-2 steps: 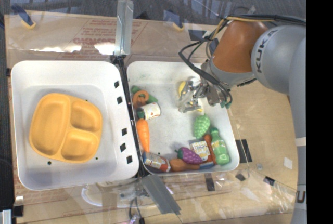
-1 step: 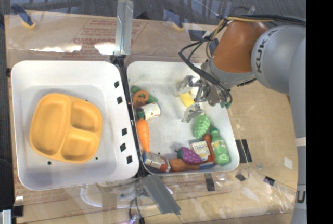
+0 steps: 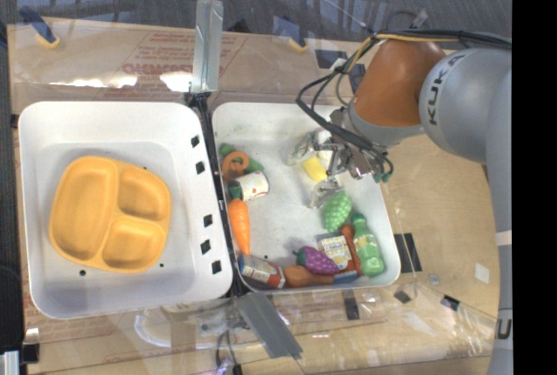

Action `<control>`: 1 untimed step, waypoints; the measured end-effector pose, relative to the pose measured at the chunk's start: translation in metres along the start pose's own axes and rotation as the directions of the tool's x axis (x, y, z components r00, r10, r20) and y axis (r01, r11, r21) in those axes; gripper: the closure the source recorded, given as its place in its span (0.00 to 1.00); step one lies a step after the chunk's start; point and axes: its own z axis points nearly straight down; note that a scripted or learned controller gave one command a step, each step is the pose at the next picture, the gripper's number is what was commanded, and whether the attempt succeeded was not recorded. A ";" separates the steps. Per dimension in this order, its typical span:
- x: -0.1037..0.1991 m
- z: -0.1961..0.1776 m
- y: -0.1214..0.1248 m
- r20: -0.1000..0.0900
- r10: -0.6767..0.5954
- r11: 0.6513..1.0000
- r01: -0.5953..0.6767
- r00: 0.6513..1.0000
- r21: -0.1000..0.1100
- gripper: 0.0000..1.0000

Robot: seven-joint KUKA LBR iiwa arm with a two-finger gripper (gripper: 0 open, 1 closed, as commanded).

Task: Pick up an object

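Under the hand (image 3: 326, 157), a small yellow block (image 3: 313, 167) shows.

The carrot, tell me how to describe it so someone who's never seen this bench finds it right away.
Start at the right-hand white bin, the one crowded with toy food. Follow its left wall, beside the divider, to about halfway down. The carrot lies there lengthwise along that wall, below a small white can; it is the long, plain orange, tapered piece among shorter, multicoloured neighbours.
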 end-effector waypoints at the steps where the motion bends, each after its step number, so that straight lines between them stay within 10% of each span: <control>1: 0.041 0.001 0.010 0.000 0.103 0.995 -0.103 0.995 -0.001 0.00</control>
